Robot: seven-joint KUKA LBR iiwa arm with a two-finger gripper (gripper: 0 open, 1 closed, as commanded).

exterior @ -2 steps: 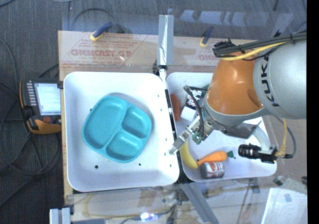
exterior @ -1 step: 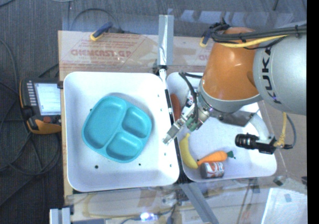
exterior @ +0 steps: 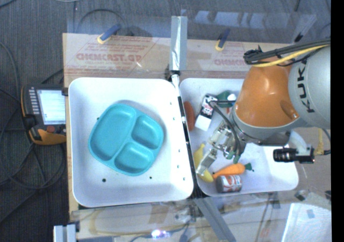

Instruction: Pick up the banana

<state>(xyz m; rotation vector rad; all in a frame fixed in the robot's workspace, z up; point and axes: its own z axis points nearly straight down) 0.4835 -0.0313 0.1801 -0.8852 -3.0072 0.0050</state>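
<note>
Gripper hangs low over the yellow banana; whether it grasps anything, I cannot tell. Crowding by the orange toy carrot and small tin can risks a wrong or glancing pick.

banana mostly hidden behind end effector, arm covering the right bin's middle

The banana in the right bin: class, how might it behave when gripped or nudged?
The banana looks curved and smooth, so it may pivot or slip rather than roll straight. It lies against the bin's left wall, largely covered by the end effector, leaving little room. The carrot beside it could get knocked.
</note>
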